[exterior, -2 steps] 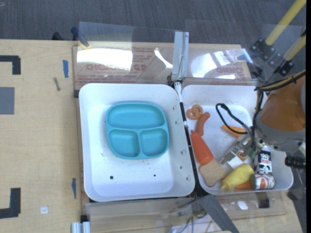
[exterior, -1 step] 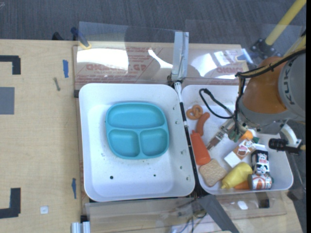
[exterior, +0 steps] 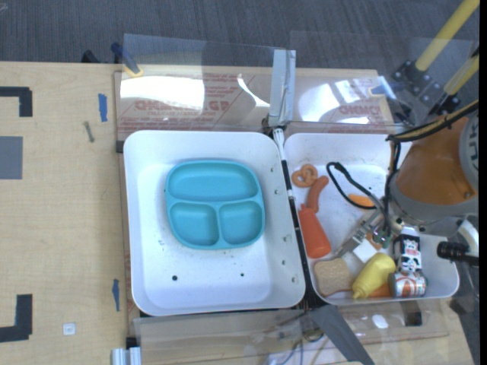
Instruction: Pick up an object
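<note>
Turquoise three-compartment plate point(exterior: 214, 204), smooth white bin point(exterior: 144, 226), orange-banded arm point(exterior: 434, 175)

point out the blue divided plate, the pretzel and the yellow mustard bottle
blue divided plate point(exterior: 215, 204), camera view, centre ridge.
pretzel point(exterior: 304, 176), camera view, its middle.
yellow mustard bottle point(exterior: 373, 274), camera view, its body.

place: robot lab or test cell | signs: wooden bench point(exterior: 53, 204) at left with black tape marks point(exterior: 21, 101) and blue tape bits point(exterior: 103, 106) | two white bins point(exterior: 144, 226) with clear plastic walls point(exterior: 198, 90) at top | grey carpet floor point(exterior: 228, 6) above
</note>
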